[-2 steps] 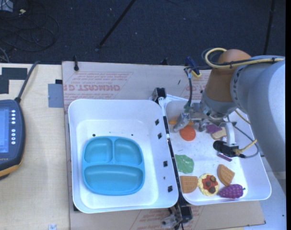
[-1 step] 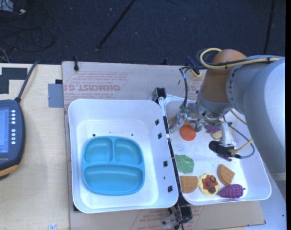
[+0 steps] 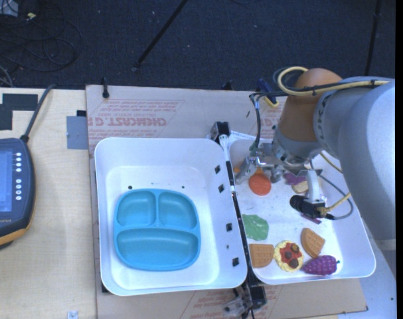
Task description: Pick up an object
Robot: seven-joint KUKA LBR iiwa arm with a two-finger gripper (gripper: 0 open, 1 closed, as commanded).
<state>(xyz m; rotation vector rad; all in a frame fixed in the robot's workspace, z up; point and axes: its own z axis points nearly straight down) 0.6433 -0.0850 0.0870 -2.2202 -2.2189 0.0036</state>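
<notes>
Gripper [image 3: 266, 170] low in right bin [image 3: 360, 261], directly over red-orange ball [image 3: 259, 184], grasp state cannot be told; judged mid-approach for the pick, next move calls for closing squarely, then lifting.

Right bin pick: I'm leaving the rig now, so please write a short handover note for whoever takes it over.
Hand: low in the right bin, just above the orange-red toy; grip state cannot be judged.
Along the near side: green piece, cracker, pizza, bread slice, grapes.
Left bin holds the blue divided plate.
Done: nothing seen lifted.
Left: grasp and raise one item.
</notes>
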